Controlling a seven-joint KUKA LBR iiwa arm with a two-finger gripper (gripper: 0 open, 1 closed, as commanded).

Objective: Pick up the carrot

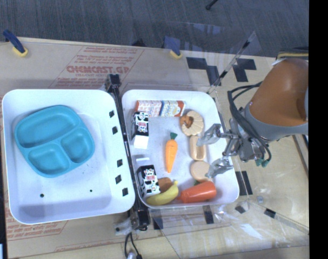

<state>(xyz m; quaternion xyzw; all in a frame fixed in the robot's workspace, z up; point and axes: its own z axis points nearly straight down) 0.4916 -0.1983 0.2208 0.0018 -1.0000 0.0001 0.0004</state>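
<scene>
The small orange toy carrot with a green top (pixel 171 151) lies untouched in the middle of the right-hand white bin (pixel 226 179). The gripper (pixel 214 151) hovers right of centre frame, fingers spread, holding nothing; reaching and grasping remain.

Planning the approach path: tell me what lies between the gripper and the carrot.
The gripper hovers with fingers spread at the right bin's right side. The carrot lies mid-bin to its left. Between them lies a tan oblong toy food piece, flat on the bin floor beside the carrot without touching it.
</scene>
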